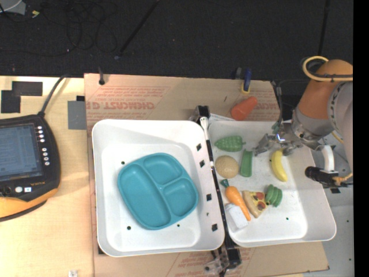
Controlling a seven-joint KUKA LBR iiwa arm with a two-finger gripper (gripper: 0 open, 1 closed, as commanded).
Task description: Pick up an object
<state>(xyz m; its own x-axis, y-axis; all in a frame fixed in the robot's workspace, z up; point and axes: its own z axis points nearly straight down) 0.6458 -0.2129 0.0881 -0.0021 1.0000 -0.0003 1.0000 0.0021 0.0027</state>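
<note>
A: Okay, quick. Two-finger gripper [278,144] sits near the right white bin's [314,227] far edge, just above the yellow plastic banana [279,166]. Jaws spread, nothing between them.

B: Risks?

A: Banana lies just beside the green pickle-like stick [246,163], and the far wall is near. Likely the curved toy rolls or slips out as the jaws pinch, or a finger clips the wall.

B: Other stuff?

A: Orange toy carrot [237,199] and pizza slice toy [255,202] mid-bin; teal divided plate [158,190] in the left white bin [109,154].

B: Text?

A: Red print on the cardboard [132,100], upside down, can't read it reliably.
</note>
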